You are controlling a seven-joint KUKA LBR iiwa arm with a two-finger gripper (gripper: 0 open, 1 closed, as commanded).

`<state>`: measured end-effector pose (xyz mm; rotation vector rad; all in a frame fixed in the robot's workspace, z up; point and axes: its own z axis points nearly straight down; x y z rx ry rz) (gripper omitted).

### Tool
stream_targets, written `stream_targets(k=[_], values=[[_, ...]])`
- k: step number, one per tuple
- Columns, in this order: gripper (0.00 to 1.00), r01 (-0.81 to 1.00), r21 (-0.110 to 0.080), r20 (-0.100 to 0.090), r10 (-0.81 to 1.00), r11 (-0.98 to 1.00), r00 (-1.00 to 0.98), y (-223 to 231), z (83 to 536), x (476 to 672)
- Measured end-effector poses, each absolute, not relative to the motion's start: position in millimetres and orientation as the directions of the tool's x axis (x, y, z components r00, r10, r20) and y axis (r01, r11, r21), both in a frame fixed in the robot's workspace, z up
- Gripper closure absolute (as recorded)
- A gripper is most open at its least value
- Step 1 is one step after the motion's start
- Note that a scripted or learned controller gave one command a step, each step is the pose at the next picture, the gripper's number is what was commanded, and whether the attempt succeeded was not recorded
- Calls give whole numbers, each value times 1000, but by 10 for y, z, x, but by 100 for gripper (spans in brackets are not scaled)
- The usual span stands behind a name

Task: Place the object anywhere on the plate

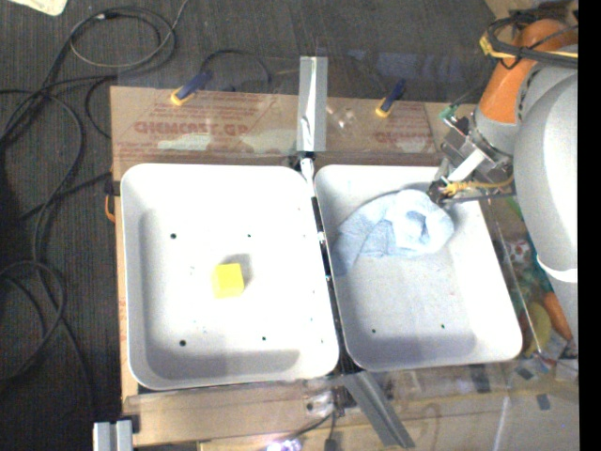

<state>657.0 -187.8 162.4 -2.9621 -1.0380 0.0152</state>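
A small yellow block (229, 279) lies on the floor of the left bin (150, 195), a little left of its centre. A pale blue, crumpled cloth-like thing (399, 231) lies in the upper middle of the right bin (470, 336). My gripper (441, 192) hangs at the upper right edge of that blue thing, touching or just above it. The grey arm with its orange band (507, 92) comes in from the upper right. I cannot make out a plate as such.
A metal bar (313, 101) stands behind the gap between the two bins. Two clamps (188, 90) sit on the cardboard backing. Cables (56, 130) run over the dark floor to the left. Small items lie along the right bin's outer edge (545, 318).
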Motion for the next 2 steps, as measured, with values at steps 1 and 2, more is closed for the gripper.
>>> stream_targets(k=[1,2], values=[[100,201,-1,-10,201,-980,980,-2085,1746,6204],[100,202,0,-10,202,-979,979,-2233,1858,6264]])
